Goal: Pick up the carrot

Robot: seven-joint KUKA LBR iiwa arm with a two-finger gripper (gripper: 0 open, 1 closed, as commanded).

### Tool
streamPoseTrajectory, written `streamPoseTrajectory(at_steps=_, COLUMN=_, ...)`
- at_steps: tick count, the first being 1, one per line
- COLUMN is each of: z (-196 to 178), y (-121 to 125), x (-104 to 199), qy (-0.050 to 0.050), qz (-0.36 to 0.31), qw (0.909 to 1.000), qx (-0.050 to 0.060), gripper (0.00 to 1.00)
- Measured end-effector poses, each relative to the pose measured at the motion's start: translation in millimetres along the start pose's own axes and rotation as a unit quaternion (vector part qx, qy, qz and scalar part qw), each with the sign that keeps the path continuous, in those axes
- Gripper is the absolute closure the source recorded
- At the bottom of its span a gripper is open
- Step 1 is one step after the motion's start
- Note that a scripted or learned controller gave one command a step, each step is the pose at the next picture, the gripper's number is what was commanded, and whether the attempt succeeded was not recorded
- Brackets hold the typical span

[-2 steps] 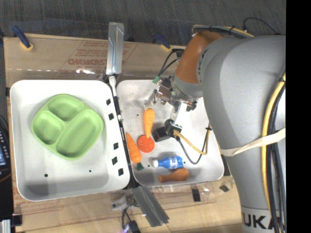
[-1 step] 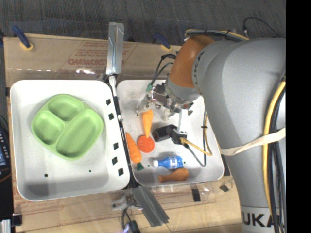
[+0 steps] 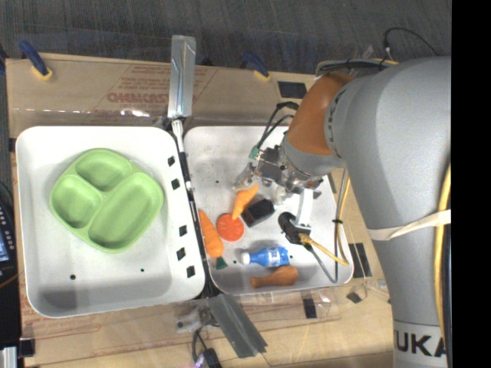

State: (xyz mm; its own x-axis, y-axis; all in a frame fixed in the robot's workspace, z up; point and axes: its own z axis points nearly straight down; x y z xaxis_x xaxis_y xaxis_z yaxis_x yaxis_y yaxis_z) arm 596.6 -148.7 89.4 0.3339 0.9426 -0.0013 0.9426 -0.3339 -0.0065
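Covering the counter (image 3: 92,90) is a brown cardboard sheet, held by blue clamps along its far edge, and dark grey carpet is seen beyond it. Two white bins are set side by side on it: the left bin (image 3: 46,282) and the right bin (image 3: 222,148), parted by a metal strip with black clips.

One green tray (image 3: 106,198) with three compartments is carried in the left bin. In the right bin one carrot (image 3: 211,234) is found against the left wall, near the front; its long axis runs roughly from far to near, slightly slanted, with the green stem end pointed toward the front edge. Just beside it, one red-orange round piece (image 3: 229,227) is seen, and a second orange piece (image 3: 245,198) slants above that, touching a black block (image 3: 258,210). One bottle (image 3: 265,257) with a blue label lies on its side near the front, and one brown drumstick-shaped piece (image 3: 275,277) lies in front of it.

The claw (image 3: 265,176) is placed over the middle of the right bin, apart from the carrot; whether it is open or closed cannot be told.
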Motion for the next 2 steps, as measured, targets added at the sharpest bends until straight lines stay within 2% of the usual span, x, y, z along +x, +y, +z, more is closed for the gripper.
streamPoseTrajectory(at_steps=1, z=-6.4, y=-0.3, x=0.4, qy=0.000, qz=-0.002, qw=1.0000, qx=0.003, gripper=1.00)
streamPoseTrajectory(at_steps=2, z=-99.8, y=19.6, x=9.7, qy=0.000, qz=-0.302, qw=0.9533, qx=-0.001, gripper=1.00)
